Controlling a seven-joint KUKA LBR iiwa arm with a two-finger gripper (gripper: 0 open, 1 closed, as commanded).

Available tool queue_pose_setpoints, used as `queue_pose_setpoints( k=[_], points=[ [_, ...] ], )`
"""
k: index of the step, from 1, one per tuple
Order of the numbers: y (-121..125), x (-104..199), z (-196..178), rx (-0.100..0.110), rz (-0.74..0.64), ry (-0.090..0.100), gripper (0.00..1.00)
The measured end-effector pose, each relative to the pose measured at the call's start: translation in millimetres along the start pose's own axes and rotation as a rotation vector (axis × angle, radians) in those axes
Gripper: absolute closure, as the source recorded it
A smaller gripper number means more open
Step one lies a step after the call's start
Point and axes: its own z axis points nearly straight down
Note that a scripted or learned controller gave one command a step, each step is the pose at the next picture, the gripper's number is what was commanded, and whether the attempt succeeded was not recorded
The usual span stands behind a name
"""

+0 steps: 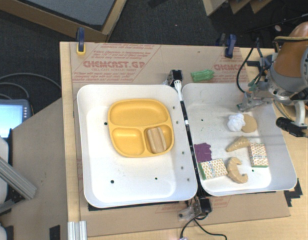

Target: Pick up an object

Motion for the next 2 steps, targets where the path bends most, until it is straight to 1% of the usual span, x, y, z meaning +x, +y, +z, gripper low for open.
queue_pose_setpoints(
  k=[1,2],
  points=[
    [0,2,1,0.002,-0.001,0.004,0.00],
    [-35,2,11,0.002,0.000,0.007,0.00]
  ],
)
